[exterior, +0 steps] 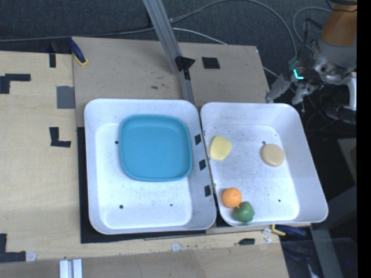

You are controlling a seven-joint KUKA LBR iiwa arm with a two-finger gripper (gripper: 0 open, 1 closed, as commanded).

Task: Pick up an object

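The hand (285, 91), its two fingers spread wide and gripping nothing, is hovering past the right bin's (290, 113) far corner, leaving the yellow piece (220, 148), cream disc (272, 154), orange (232, 197) and green fruit (244, 212) lying unobstructed for picking.

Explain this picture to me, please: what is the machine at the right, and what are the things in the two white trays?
One camera looks down at a slant on a bench. The grey and orange machine is a robot arm; its gripper hangs beyond the far right corner of the right bin and holds nothing. The left bin holds a blue plate. The right bin holds a yellow piece, a beige round piece, an orange ball and a green piece touching it.
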